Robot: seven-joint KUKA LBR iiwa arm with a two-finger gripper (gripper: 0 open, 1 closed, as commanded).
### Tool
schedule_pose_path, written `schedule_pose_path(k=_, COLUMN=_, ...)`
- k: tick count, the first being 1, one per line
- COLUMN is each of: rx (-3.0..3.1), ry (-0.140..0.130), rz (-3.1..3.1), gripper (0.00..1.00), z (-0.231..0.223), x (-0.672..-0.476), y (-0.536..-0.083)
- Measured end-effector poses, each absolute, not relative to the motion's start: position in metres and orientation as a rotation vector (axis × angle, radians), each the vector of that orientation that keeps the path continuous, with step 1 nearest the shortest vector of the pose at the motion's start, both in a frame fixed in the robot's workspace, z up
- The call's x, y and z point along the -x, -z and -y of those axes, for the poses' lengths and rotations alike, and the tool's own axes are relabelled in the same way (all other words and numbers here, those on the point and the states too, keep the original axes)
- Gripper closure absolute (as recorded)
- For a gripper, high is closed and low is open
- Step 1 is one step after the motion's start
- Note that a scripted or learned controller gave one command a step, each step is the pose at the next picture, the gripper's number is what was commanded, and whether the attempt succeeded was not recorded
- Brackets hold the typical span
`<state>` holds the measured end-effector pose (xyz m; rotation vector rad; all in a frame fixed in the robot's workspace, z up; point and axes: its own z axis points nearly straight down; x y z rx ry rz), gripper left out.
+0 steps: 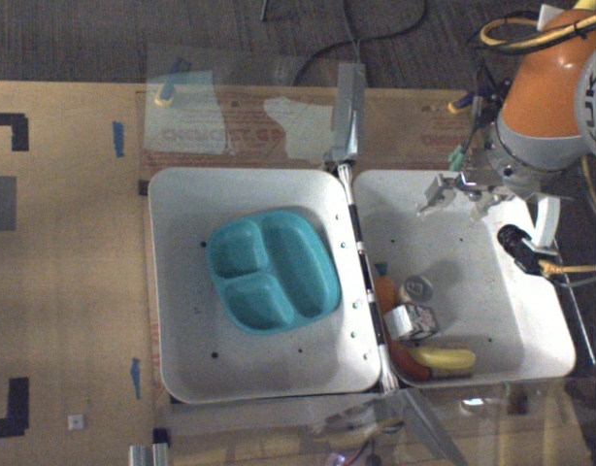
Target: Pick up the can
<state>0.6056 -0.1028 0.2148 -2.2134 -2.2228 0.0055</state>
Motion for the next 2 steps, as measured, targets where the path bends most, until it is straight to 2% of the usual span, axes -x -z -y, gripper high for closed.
schedule_pose_path(k=1, rx=2.161, ry=-0.005, rz=2.274, gripper=0.00, z=0.094, x=-0.611, y=-0.144)
schedule_pose_path(k=2, rx=1.992, ry=0.011, rz=2.438, gripper=0.00, z=0.099, x=-0.572, y=-0.088)
